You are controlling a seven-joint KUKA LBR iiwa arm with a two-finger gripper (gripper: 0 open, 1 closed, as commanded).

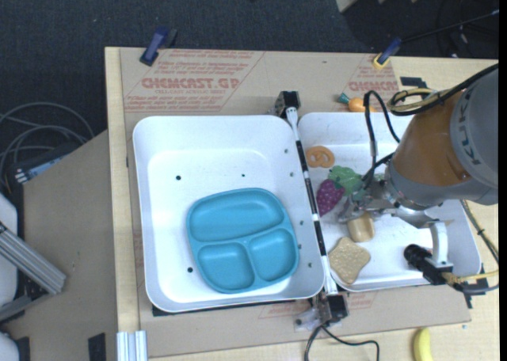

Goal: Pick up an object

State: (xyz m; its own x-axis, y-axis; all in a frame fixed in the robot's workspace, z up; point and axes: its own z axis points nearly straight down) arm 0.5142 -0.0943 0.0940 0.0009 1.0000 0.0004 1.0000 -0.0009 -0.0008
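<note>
The right bin [396, 126] holds several toy foods. An orange pretzel-like ring [319, 157] lies near its far left corner. A green leafy piece [344, 176] and a purple bunch of grapes [329, 194] sit just below it. A small tan piece [360, 229] and a slice of bread [349, 260] lie toward the near left corner. My gripper [361, 207] is low in this bin, right above the tan piece and beside the grapes and the green piece. Nothing shows held in it.
The left bin [158, 153] holds a blue divided plate [242, 238]. The arm's orange band [432, 146] covers the right bin's middle and right side. An orange bit [356, 102] lies on the board behind the bins, and a yellow thing [422, 344] at the front.
</note>
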